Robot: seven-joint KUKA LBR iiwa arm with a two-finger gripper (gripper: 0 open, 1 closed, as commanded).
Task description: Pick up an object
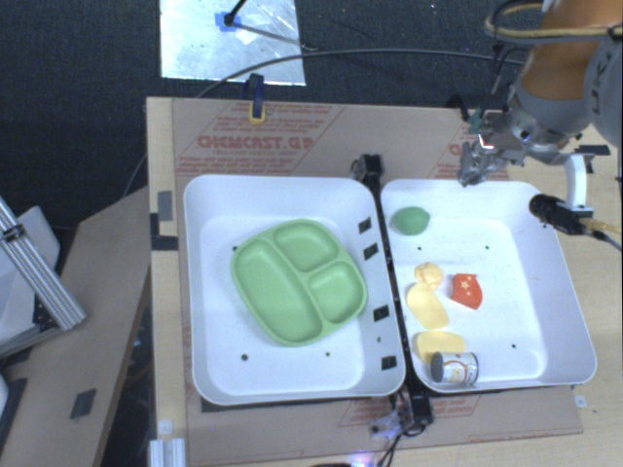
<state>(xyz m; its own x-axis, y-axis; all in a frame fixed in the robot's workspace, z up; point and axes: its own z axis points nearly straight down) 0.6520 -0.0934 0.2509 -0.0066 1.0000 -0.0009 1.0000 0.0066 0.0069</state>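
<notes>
Dark carpet, glossy white bins (pixel 545 261), ridged green tray (pixel 297 280), metal gripper (pixel 474 170).

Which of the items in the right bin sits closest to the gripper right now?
The round green item, at the far left of the right bin. It lies nearest the gripper; the yellow pieces, red piece and small can all sit farther toward the front.

The claw (pixel 474 170) hangs at the right bin's (pixel 545 290) far rim. Below it the bin floor lies open. Obstacles: green ball (pixel 410 220) to its lower left; yellow pieces (pixel 427 305), red piece (pixel 467 290) and can (pixel 454 368) farther down.
</notes>
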